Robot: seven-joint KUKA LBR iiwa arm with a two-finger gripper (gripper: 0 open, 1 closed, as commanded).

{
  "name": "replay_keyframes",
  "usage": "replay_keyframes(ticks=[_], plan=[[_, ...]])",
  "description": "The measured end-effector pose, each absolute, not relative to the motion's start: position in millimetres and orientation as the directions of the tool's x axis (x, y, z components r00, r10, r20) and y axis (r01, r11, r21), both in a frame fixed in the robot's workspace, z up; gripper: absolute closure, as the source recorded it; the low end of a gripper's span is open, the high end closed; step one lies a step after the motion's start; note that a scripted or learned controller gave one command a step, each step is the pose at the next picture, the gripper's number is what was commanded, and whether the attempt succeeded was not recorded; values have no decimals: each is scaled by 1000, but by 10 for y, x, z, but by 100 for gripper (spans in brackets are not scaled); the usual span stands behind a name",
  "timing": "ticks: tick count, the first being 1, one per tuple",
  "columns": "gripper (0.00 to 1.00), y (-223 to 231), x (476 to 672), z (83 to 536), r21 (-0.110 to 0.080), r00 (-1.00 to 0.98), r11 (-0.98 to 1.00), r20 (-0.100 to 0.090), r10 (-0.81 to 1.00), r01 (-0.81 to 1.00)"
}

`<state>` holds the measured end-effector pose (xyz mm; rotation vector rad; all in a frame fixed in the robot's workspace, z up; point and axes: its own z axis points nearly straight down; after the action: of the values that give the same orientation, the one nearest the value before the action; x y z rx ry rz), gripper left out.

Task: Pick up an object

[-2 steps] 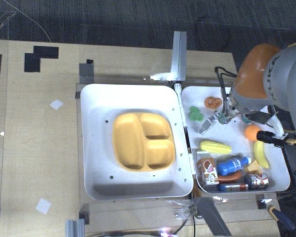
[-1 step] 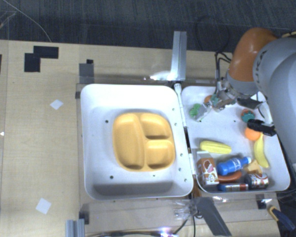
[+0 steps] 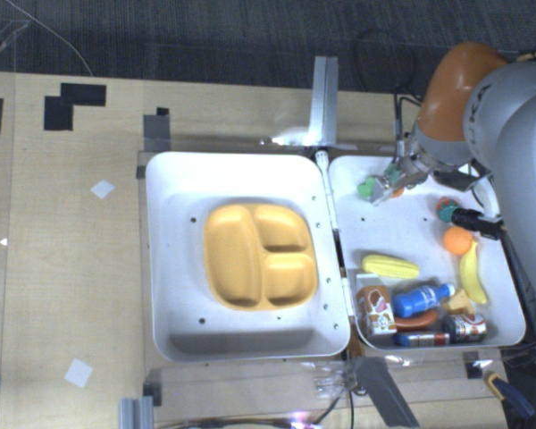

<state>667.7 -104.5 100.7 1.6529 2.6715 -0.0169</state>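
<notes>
The grey arm (image 3: 509,114) with its orange band fills the upper right of the frame. The left white bin (image 3: 174,266) holds a yellow divided tray (image 3: 257,256) at centre. The right bin (image 3: 384,217) carries a corn cob (image 3: 390,265), banana (image 3: 471,273), blue bottle (image 3: 422,299) and orange ball (image 3: 458,240) toward its lower right. The gripper (image 3: 395,181) sits at that bin's upper left, touching a small green object (image 3: 367,188); whether its fingers clasp it cannot be told.
</notes>
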Motion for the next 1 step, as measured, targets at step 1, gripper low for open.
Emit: replay_keyframes(ticks=[1], plan=[[0, -1036, 6647, 979, -20, -446, 446, 4, 895, 895]])
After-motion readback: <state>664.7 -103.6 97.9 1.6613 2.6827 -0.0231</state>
